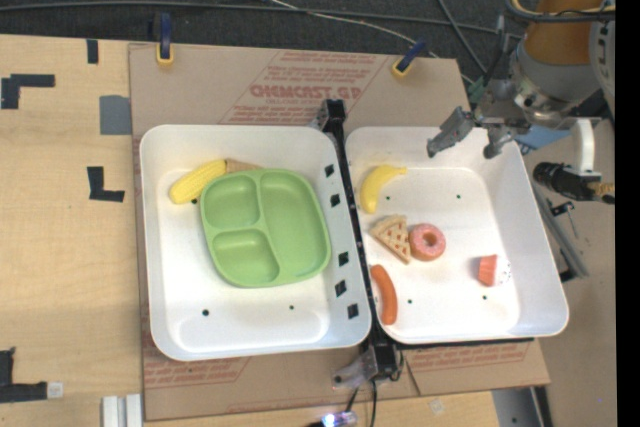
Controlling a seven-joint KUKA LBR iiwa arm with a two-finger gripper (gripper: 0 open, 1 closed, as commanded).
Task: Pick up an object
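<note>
One open gripper [470,140], right bin [530,215] rim

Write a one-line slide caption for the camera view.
Open hand hovers over right bin's far edge above banana, waffle, donut; left bin holds green tray.

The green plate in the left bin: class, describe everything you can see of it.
The green plate is a light green, glossy, plastic-looking tray with rounded corners, moulded into three compartments: one long one along its right side and two smaller ones on the left. It lies flat, face up and slightly rotated, in the left bin. Nothing sits in its compartments. A yellow banana lies at its upper left edge, apparently touching the rim.
</note>
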